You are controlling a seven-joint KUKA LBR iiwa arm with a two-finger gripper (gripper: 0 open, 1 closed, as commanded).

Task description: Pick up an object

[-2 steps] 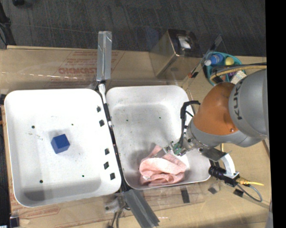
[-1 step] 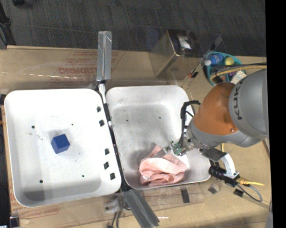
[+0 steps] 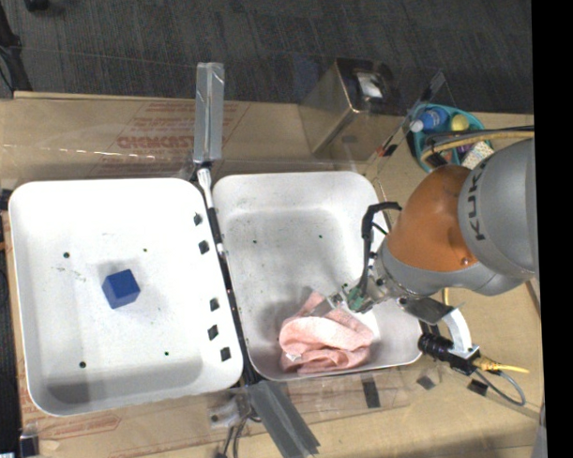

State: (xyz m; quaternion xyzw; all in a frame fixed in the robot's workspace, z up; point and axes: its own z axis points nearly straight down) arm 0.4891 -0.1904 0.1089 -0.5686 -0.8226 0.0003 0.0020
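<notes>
You had the gripper [image 3: 353, 299] down in the right bin [image 3: 296, 223], touching the pink cloth's [image 3: 326, 339] upper right edge; jaw state: cannot tell. Blue cube [image 3: 121, 287] sat in the left bin [image 3: 104, 371].

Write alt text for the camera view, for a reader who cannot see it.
A grey and orange robot arm reaches from the right into the right white bin, its gripper at the upper edge of a crumpled pink cloth near the bin's front. The left white bin holds a small blue cube, and both bins sit on a cardboard-covered bench.
</notes>
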